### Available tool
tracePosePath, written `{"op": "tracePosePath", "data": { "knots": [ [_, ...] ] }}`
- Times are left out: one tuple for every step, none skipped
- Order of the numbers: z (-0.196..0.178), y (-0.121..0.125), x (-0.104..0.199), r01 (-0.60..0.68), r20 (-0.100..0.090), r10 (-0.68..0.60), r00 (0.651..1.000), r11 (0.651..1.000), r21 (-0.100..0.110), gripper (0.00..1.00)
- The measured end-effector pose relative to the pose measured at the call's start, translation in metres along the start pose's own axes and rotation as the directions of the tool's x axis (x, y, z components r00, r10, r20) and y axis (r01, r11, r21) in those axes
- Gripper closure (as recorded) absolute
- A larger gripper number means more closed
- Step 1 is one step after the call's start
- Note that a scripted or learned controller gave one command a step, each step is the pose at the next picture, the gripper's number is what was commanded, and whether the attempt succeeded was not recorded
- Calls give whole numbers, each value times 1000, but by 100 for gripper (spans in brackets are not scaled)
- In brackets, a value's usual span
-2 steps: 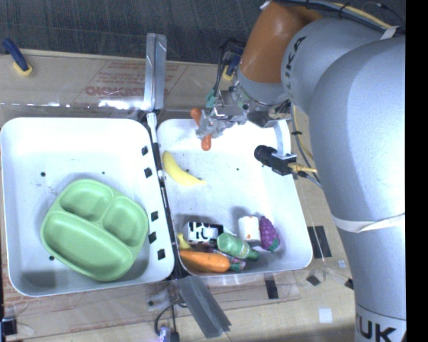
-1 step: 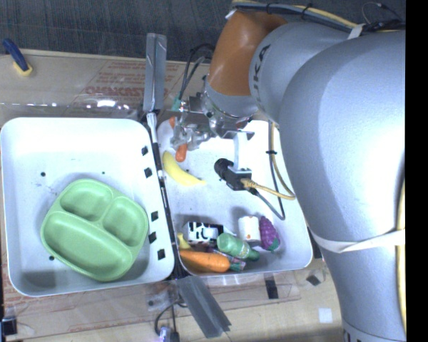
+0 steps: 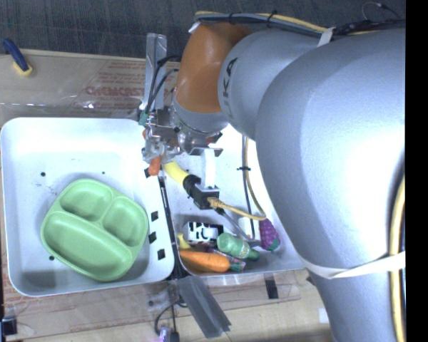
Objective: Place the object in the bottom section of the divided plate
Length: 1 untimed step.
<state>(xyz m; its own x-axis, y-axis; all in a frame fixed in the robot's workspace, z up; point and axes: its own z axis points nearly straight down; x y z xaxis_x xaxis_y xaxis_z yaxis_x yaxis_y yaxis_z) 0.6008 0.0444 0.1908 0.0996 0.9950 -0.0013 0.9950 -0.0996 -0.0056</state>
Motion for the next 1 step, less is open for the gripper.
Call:
{"op": "tracePosePath", "data": {
  "knots": [
    [49,-61,83,-11,1,11,1000,1000,1,100]
  ]
}}
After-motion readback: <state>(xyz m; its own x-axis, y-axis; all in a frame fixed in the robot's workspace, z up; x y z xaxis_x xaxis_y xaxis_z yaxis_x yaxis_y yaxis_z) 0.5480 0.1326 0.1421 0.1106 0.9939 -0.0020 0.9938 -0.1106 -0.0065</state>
